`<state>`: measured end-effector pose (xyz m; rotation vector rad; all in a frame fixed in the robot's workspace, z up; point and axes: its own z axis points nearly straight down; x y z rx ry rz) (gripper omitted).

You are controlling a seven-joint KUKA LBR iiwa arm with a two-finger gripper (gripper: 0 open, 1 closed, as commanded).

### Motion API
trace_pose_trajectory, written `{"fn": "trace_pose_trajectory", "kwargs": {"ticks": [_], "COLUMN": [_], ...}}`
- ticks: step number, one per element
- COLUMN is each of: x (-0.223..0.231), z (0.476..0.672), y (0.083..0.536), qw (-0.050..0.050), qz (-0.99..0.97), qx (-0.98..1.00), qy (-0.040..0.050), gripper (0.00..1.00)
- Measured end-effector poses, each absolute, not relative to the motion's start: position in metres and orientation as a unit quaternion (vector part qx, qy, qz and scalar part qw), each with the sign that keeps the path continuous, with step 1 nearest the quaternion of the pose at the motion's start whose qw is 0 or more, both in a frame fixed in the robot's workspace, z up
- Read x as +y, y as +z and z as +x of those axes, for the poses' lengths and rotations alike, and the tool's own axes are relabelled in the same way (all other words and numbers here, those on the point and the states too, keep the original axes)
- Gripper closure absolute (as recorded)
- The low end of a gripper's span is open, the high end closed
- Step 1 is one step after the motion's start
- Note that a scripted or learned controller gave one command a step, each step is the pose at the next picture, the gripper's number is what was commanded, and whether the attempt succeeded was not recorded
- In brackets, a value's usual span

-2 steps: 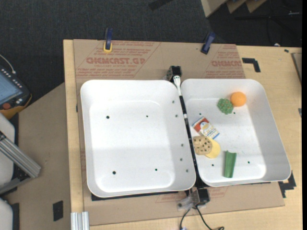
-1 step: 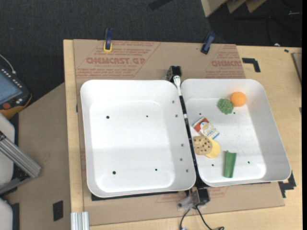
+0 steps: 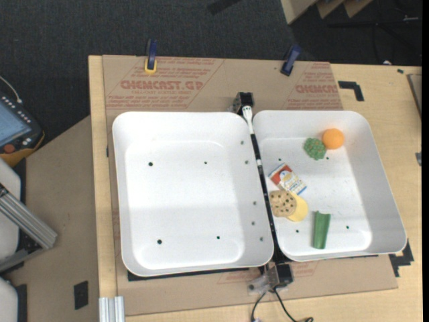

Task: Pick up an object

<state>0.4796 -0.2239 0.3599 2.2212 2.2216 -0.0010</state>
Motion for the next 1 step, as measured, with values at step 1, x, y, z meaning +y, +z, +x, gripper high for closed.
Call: {"fn": "trace_pose_trajectory", "kwargs": {"ticks": [1], "x": [-0.2241], "z": [0.4796], "y": [0.3655], "qw": [0.002], "qz": [0.707], "qx": [0.707], "qy": [0.0003], "gripper": [1.0]}}
